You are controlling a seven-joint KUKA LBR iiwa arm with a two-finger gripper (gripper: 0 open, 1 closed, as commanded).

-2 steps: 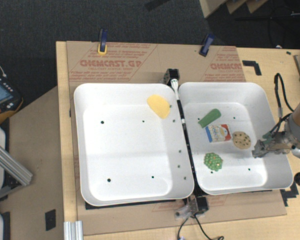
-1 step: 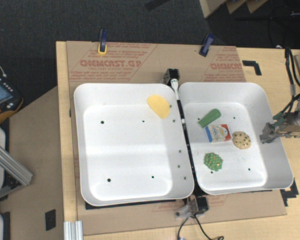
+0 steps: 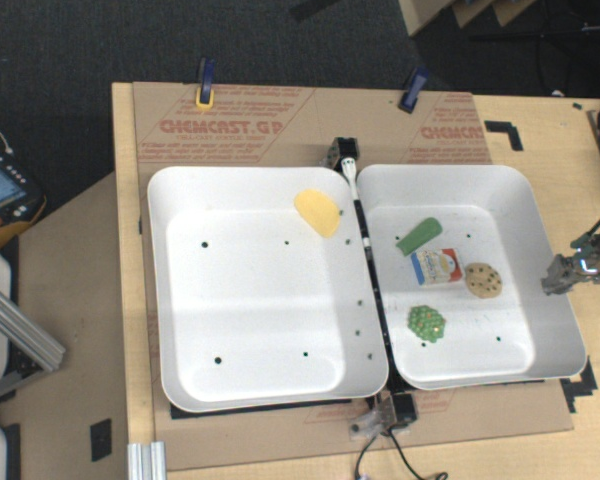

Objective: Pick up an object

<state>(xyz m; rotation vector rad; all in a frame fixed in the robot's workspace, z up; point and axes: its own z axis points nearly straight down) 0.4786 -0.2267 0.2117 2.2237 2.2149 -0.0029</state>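
Overhead, two shallow white bins sit side by side on a cardboard-covered bench. Left bin (image 3: pixel 250 308): a yellow piece (image 3: pixel 318 211) lies near its upper right corner. Right bin (image 3: pixel 510 193): a green oblong (image 3: pixel 419 236) lies tilted just above a small red-and-white packet (image 3: pixel 438 266); a speckled cookie (image 3: pixel 483 280) lies just right of the packet; a green knobbly ball (image 3: pixel 426 323) lies below the packet. Gripper (image 3: pixel 572 272) hangs at the right bin's right rim, well apart from the packet; its opening cannot be told
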